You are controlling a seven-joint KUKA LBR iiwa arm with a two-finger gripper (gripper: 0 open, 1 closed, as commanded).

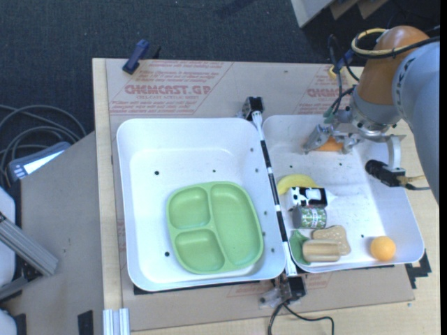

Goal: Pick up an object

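Reaching fingers [328,137]: low over the right bin's far end, straddling an orange object [330,145]; whether they grip it, I cannot tell.
Orange object: far part of the right bin [391,208].
Near end of right bin: orange ball [382,248], can [310,218], bread [326,246].
Left bin [140,159]: green divided tray [213,225].

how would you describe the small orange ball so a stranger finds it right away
Look in the right bin, at its near right corner. The orange ball sits alone there, right of the toy bread; it is round, plain and orange all over.
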